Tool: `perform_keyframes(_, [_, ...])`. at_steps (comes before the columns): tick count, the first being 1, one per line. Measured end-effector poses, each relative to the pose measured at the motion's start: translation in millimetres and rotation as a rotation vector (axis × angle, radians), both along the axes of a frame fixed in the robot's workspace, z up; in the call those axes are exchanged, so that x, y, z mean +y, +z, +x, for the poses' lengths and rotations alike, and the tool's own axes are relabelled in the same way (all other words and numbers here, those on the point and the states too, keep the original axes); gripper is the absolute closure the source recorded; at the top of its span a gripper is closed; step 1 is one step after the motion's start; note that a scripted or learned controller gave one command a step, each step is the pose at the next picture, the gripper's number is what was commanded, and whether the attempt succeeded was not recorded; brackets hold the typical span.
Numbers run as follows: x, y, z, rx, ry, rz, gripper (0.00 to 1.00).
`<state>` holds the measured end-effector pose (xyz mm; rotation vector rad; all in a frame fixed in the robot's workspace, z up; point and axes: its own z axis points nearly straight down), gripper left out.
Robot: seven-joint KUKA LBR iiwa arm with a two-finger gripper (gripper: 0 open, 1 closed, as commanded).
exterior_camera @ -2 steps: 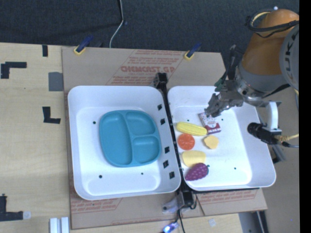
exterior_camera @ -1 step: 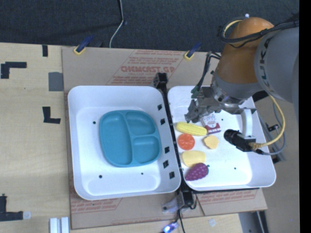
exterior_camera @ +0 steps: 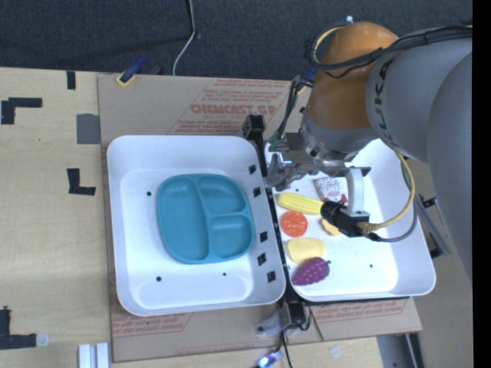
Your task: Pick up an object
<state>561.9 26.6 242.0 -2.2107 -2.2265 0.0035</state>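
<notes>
While the task names no single item, we count several toy foods lying in the right bin, clustered toward its left wall. We see a yellow corn cob lying nearly level, with an orange-red round fruit that looks like a tomato just below it. Under that sits a pale yellow wedge-shaped piece, and touching its lower edge is a purple bunch of grapes. To the right of the corn we make out a small white packet with red print and a yellow scrap partly hidden by a black fitting on the arm; we cannot tell what that scrap is.

Beside it, the left bin holds a teal divided plate with three compartments, lying flat near the middle. Both bins rest on a sheet of cardboard on the wooden bench.

Above the right bin hangs the grey arm with its orange band. We place the gripper at the bin's upper left corner, above the corn and close to the divider between the bins. Its metal parts blur together from this angle, so we cannot tell how it is set, and we see nothing held in it.
</notes>
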Motion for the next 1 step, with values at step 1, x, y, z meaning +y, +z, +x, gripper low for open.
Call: perform_keyframes(1, [62.0,-11.0,-7.7,0.002,0.001,0.0,1.0])
